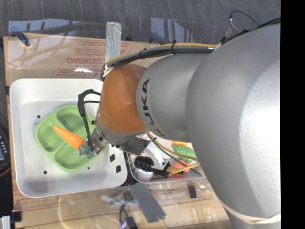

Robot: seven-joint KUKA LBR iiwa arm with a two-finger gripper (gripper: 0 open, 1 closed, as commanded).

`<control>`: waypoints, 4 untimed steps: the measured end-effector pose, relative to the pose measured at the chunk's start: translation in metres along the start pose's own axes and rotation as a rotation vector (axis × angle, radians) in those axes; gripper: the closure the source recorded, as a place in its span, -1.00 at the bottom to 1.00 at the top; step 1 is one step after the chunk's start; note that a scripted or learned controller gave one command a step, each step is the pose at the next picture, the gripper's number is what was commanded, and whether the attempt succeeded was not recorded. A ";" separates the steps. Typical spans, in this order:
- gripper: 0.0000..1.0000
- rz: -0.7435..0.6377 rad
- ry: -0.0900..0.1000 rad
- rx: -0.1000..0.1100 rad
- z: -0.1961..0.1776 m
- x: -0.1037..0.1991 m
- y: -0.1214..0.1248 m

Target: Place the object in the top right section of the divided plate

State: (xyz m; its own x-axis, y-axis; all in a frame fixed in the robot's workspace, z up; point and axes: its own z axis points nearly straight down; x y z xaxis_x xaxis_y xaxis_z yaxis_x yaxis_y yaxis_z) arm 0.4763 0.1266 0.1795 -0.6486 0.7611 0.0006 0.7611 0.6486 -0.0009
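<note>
Carrot (66,135) is on the green divided plate (71,163). The plate sits mid-floor in the left bin (26,178), a bit nearer the bin's left wall than its right. The carrot lies slantwise across the plate's middle, tip toward the bin's far-left corner, thick end toward the near-right. It looks like it's bridging the divider ridges rather than seated in one section. Can't say which section it counts as.

Gripper (88,149) is down at the carrot's thick end, by the plate's right rim. Touching or just beside: too small to tell. Tool apart or clamped on the carrot: can't tell either, the wrist and arm (190,104) crowd that spot.

My read: either the end of the placing step or a grab at the carrot. Both look the same from here.

Risks:
- If it's clamped only on the carrot's very end, the long taper hangs off to one side. On a lift it could swing or slip out.
- If the carrot is let go here, it rests on a ridge and can roll into the wrong section.
- Gripper is close to the plate rim. A sideways move could catch the rim and drag or tip the plate, which looks light and loose in the bin.
- A shifted plate means the target section is no longer where the program expects it.
</note>
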 end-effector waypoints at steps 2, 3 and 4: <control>-1.00 -0.256 -0.001 -0.002 -0.069 0.031 0.026; -1.00 -0.503 0.000 0.000 0.068 -0.027 0.143; 1.00 -0.508 -0.007 -0.008 0.055 -0.027 0.146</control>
State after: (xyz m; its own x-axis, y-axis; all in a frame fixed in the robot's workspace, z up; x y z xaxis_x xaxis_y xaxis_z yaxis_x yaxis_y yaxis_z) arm 0.6047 0.2006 0.1241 -0.9368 0.3497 -0.0077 0.3496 0.9369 0.0054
